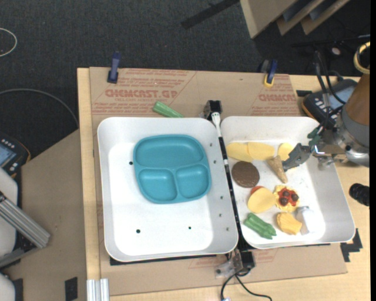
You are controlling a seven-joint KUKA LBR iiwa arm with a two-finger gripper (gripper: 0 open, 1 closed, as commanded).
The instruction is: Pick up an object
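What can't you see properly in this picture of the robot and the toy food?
- The arm: cut off by the picture's right edge.
- Gripper: small and dark, so its grip is unclear.
- Pale piece beside the orange food: too small to identify.
- Green thing behind the left bin: too small to name.

A dark grey carpet (88, 35) covers the floor around the bench. A thin pale cable (7, 40) loops across it at the upper left, and another thin line curves over the carpet at the left. The bench top is a sheet of brown cardboard (194, 88) printed with red lettering, held at its far edge by a blue clamp (113, 67) and a blue-and-yellow clamp (270, 73). A light wooden board (288, 14) stands at the upper right. An aluminium rail (23, 223) slants across the lower left corner. Light is even, with soft shadows.
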